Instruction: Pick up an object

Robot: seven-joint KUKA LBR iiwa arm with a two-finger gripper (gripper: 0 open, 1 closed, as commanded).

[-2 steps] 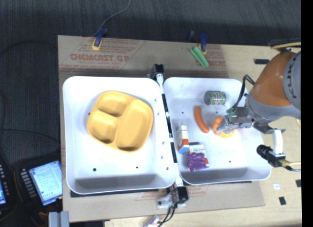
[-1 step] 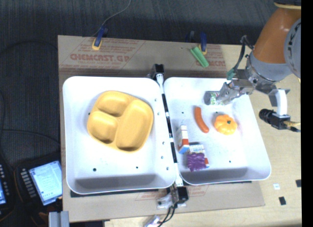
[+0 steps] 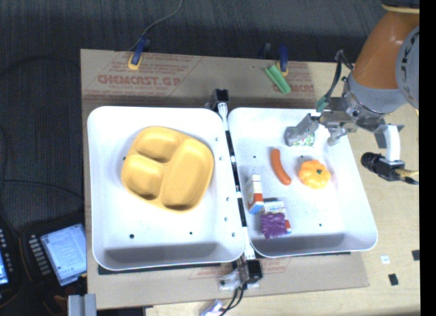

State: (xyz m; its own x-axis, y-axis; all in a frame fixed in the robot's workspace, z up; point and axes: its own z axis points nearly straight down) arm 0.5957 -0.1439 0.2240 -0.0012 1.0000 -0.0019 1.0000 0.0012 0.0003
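In the right bin (image 3: pixel 354 233), my gripper (image 3: pixel 315 136) hangs over the far side, open, with nothing clearly between its fingers. A small white thing with green specks (image 3: pixel 306 141) lies just under its left finger (image 3: pixel 297 134). An orange pumpkin (image 3: pixel 313 173) sits a little nearer than the gripper. A red-orange sausage (image 3: pixel 280 166) lies to the pumpkin's left. A small white, orange and blue carton (image 3: pixel 255 192) stands near the bin's left wall. A purple bunch of grapes (image 3: pixel 273 225) lies at the front beside a white and red packet (image 3: pixel 276 207).
A large yellow compartment dish (image 3: pixel 167 166) sits in the left bin (image 3: pixel 109 240). A black divider rail (image 3: pixel 231 165) runs between the bins. A green clip (image 3: pixel 278 78) and a blue clip (image 3: pixel 139 52) sit on the cardboard behind. A tablet (image 3: pixel 61 252) lies at lower left.
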